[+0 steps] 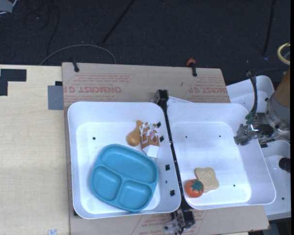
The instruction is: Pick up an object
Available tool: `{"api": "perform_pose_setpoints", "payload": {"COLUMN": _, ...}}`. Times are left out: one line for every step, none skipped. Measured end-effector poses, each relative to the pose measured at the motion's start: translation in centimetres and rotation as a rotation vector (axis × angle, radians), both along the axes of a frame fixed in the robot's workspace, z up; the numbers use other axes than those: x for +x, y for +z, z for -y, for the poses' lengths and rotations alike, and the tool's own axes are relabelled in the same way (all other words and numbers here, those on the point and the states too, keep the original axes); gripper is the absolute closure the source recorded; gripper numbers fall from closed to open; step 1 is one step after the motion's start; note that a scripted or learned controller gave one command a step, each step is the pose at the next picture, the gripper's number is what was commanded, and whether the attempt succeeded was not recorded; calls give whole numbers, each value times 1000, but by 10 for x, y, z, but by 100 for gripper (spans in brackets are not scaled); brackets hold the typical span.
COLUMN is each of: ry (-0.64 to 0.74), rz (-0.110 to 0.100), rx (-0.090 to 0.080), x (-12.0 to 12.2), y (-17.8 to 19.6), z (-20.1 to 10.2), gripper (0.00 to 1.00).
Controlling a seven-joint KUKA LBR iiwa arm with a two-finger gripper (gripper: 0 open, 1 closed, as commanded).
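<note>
Our gripper (245, 133) hangs at the right bin's (225, 203) three o'clock; finger state we cannot tell. We risk missing the tomato (194, 188) at seven o'clock.

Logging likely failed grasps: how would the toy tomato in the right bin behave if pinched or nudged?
The toy tomato looks round and glossy, so it may roll or slip from the fingers. It touches the toast slice, which would probably shift too.

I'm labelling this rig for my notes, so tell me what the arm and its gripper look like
At the view's right edge, the arm shows as a grey rounded body with a tan-orange part above it. A black cable curves down along it to the gripper, a small cluster of grey and black metal parts over the right bin's rim.
</note>
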State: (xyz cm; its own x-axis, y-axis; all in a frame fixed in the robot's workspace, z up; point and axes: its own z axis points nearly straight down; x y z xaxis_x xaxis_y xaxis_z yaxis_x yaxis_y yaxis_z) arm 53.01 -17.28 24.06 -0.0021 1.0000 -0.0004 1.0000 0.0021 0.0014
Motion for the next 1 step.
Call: {"api": "perform_pose_setpoints", "payload": {"ry": 2, "rz": -4, "rx": 3, "x": 6, "y": -3, "z": -42, "gripper": 100}}
